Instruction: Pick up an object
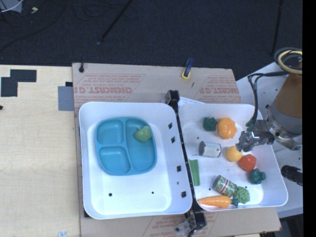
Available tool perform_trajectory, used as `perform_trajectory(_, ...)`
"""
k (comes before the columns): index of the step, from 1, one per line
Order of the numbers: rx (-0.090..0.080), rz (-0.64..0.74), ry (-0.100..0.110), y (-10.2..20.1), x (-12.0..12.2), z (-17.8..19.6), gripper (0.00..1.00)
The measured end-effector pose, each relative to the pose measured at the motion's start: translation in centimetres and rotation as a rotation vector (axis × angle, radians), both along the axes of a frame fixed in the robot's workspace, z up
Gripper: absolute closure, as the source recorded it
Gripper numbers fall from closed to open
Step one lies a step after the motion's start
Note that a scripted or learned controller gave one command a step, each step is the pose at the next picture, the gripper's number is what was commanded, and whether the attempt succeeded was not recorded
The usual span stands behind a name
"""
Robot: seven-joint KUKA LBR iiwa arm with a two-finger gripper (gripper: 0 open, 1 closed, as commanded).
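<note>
STAGE: approach, nothing lifted | EFFECTOR: gripper [248, 141] low in the right bin [276, 191]; we cannot tell its state | TARGET: we judge the yellow fruit [233, 153] just beside it | REMAINING: grasp, lift.

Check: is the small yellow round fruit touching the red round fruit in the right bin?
Cannot tell. In the camera view the yellow fruit and red fruit sit edge to edge in the right bin; no plain gap or contact shows.
</note>
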State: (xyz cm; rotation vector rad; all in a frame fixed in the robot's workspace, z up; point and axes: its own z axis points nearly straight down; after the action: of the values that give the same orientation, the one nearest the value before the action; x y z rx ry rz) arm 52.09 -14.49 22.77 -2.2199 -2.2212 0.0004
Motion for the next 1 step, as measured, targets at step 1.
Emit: perform_trajectory(1,0.001,0.003,0.001,4.23,1.99,-0.12,1.00)
